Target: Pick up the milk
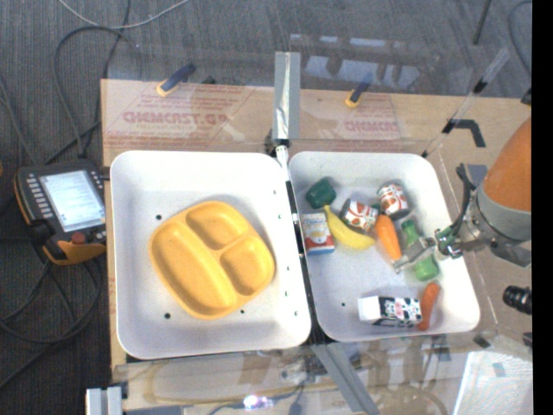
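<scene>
Bench (pixel 216 115) on grey carpet (pixel 104 24); milk (pixel 389 309) lying in right bin (pixel 449 232) (front); pincer (pixel 428 251) state: cannot tell.

Grey carpet (pixel 199 24) covers the floor, crossed by cables (pixel 78 37) at ten o'clock and at one o'clock. A brown board (pixel 216 115) tops the bench, with a clear sheet (pixel 380 67) lying over it at one o'clock. A metal bar (pixel 284 102) runs up from the centre toward twelve. At nine o'clock a pendant (pixel 60 206) with a lit screen rests on the floor. Light is even, with soft shadows
</scene>
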Action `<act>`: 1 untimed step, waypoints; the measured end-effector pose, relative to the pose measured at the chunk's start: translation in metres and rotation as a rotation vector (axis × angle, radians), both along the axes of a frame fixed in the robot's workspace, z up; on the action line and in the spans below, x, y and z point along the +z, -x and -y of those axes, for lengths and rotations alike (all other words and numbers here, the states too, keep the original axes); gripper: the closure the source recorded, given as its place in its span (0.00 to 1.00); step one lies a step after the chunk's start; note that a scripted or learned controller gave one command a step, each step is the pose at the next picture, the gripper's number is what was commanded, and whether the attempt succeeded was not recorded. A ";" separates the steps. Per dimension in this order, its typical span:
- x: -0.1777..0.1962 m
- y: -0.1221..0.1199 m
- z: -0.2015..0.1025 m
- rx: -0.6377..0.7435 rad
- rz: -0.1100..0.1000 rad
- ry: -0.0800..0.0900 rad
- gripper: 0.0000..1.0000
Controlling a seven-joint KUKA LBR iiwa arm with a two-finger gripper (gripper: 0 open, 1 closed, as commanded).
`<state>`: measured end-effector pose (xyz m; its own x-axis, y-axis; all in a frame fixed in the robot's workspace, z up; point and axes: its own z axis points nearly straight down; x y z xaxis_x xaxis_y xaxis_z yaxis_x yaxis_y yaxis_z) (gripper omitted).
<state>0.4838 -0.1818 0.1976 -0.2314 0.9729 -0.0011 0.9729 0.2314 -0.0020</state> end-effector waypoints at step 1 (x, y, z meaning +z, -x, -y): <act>-0.030 0.001 -0.010 0.124 -0.002 -0.001 0.00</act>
<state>0.4832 -0.1721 0.1680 -0.3501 0.9367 0.0007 0.9367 0.3501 -0.0034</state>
